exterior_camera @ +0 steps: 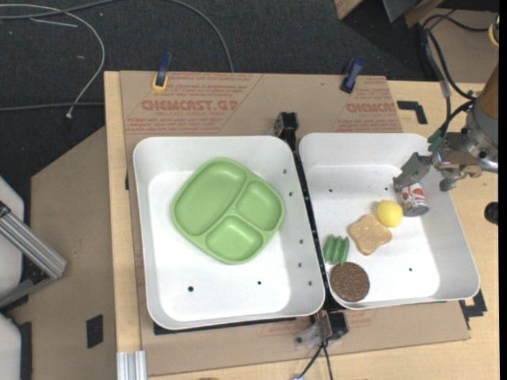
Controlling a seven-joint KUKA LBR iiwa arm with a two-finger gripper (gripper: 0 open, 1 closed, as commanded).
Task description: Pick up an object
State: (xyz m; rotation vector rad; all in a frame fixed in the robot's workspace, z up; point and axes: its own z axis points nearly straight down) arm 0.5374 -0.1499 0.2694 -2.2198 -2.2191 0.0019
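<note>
In the left bin [150,236] a green divided plate [228,210] lies a little above and left of centre, turned at a slant, with bare white floor round it toward the bottom edge. The right bin [451,267] carries all the small things. Against its left wall, low down, lie green pods [336,248], and just below them, near the bottom left corner, sits a brown round patty [349,281]. Toward the middle is a tan cracker-like piece [370,233], touched at its upper right by a yellow lemon [388,213]. Right of the lemon, near the bin's right edge, lies a small can [413,200] on its side, its long axis running roughly from upper left to lower right. The gripper [432,172] hangs over that same right edge, fingers spread apart with nothing between them; the left finger [411,169] stands just above the can and the other sits further right, over the rim. The can is the nearest thing, lying just down and left of the gripper's midpoint, so a grasp would likely call for a small shift that way and a descent. The fingers seem set roughly across the can's length, though its roundness could let it roll away.
</note>
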